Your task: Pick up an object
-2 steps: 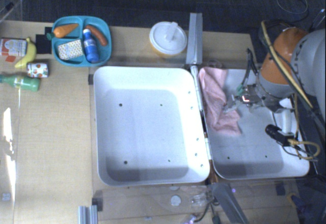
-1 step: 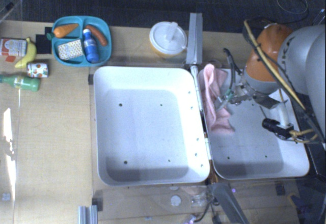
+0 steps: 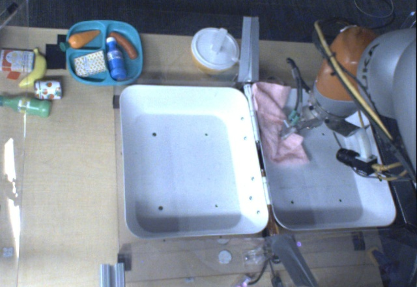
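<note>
No legible text is seen anywhere. Print on the carton [image 3: 15,61] and can [image 3: 48,89] at the bench's left is too blurred to be read.

Two bins side by side on table [image 3: 65,214]: left bin [image 3: 189,162], right bin [image 3: 332,194]. Cloth [image 3: 277,122] in right bin's rear-left corner, tool [image 3: 293,119] at its right edge. Lidded cup [image 3: 215,49] behind left bin; divided tray [image 3: 104,52] rear-left, small items [image 3: 29,83] left of it.

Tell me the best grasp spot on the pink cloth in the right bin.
Probably the bunched fold at the lower end of the pink cloth, pinched from straight above. That end lies crumpled on the floor of the right bin, while the upper part drapes against the bin's left wall.
</note>
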`<state>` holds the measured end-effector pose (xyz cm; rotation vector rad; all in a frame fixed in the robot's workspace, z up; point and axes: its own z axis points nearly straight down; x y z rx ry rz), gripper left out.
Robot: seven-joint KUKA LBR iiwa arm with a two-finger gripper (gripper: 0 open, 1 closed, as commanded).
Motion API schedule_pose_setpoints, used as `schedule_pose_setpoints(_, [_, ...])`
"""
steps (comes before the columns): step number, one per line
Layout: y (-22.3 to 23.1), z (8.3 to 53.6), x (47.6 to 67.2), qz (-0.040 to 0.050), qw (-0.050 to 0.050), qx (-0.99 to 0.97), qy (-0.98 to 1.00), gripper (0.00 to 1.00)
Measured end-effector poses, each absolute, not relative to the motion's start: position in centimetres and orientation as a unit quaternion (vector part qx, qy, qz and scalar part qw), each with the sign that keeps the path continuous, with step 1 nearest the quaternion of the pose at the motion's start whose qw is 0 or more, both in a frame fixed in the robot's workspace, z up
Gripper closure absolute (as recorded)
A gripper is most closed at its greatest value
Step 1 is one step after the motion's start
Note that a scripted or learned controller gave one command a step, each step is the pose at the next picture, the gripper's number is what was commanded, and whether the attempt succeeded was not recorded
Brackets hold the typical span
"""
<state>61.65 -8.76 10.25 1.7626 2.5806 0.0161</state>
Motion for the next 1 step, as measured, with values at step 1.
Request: schedule_pose_setpoints(1, [-4.32,18.65,65.90,0.0008,0.003,0.316,0.949,1.00])
